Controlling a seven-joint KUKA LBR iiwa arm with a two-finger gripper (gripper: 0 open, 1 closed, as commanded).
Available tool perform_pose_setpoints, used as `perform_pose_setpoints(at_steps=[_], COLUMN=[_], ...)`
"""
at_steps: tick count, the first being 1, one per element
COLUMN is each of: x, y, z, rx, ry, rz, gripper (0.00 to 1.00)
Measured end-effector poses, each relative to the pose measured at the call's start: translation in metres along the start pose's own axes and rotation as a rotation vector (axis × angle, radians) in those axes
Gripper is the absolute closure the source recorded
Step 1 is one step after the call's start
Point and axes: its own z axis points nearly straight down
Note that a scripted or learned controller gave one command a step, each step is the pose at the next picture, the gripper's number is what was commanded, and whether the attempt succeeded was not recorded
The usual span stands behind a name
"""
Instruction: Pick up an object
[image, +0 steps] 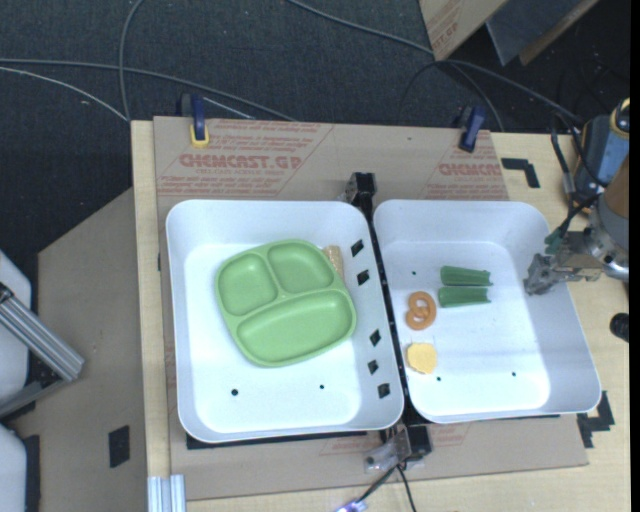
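pretzel (421, 310) lying mid right bin (560, 340); gripper (540, 274) poised over bin's right rim, finger state unclear, arm entering from right.

arm (610, 190) cut off at the right edge.

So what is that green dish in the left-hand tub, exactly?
The green plate is a pale green divided dish, plastic by its look, with rounded corners and three sections: two small ones at the back, one large one in front. It lies flat, turned slightly askew, on the floor of the left bin. A small tan object sits against its back-right edge.
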Motion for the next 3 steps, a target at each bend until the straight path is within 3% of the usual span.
perform_pose_setpoints(at_steps=[1, 3], x=[-0.001, 0.106], y=[0.002, -0.004], z=[-0.044, -0.024], rx=[0.002, 0.010], ry=[0.001, 0.006], rz=[-0.001, -0.005], gripper=[1.00, 1.00])
